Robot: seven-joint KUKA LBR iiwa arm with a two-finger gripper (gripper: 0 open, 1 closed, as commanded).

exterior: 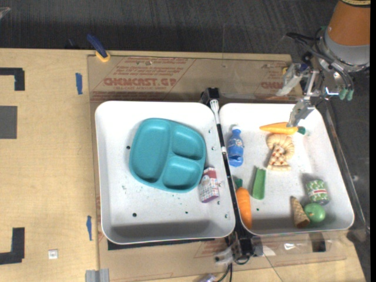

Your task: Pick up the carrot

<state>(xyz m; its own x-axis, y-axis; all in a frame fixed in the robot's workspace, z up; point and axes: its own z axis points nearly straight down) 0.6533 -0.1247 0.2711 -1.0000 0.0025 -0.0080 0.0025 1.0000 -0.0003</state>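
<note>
- Cardboard-covered bench [47,157], two white bins side by side: left bin [111,216], right bin [338,157].
- Teal divided plate [167,154] in left bin, well apart from the job.
- Gripper [301,115] low over right bin's far edge, beside a small carrot [278,128]; finger opening impossible to tell, nothing seen held.
- Likely light, stiff, smooth plastic; best pinched across mid-body.
- Waffle piece [279,152] just beside it, blue bottle [235,147] near; larger orange carrot [243,206] by the centre divider.
</note>
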